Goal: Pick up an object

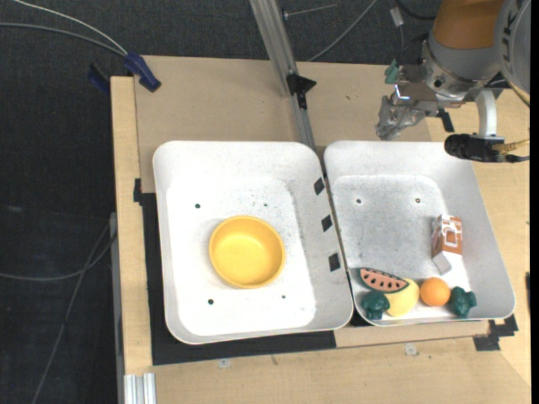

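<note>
- The gripper [397, 121] is hanging above the bench just beyond the far edge of the right bin [396, 225], carrying nothing; whether it is released or clenched, I cannot tell.
- The candidates are crowding the right bin's near edge: a watermelon slice [385, 279], a yellow piece [404, 298], an orange ball [434, 293], and dark green pieces [376, 304] at either end.
- A small carton [447, 236] is lying apart by the right edge, probably the easiest pick, since nothing is touching it.
- A yellow bowl [246, 251] is sitting mid-left bin [181, 225].
- Descending squarely over one object, clear of the wall, is what matters.
</note>
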Controlling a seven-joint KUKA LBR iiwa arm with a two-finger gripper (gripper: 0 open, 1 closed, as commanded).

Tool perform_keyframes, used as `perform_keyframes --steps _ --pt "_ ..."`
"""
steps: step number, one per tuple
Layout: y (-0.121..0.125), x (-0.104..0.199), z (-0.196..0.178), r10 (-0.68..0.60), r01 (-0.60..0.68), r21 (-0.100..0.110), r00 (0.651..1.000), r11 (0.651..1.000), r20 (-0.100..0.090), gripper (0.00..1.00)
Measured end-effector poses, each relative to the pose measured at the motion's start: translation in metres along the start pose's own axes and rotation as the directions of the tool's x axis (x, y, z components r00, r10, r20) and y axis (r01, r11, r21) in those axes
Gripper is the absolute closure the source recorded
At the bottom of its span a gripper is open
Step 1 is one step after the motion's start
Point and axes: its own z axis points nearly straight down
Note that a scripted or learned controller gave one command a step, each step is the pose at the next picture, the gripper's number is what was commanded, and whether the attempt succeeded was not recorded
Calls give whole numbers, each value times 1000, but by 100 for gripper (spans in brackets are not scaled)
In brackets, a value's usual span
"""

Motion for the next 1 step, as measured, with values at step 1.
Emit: perform_keyframes --steps 1 --pt "0 58 16 0 0 1 1000 1000 1 100"
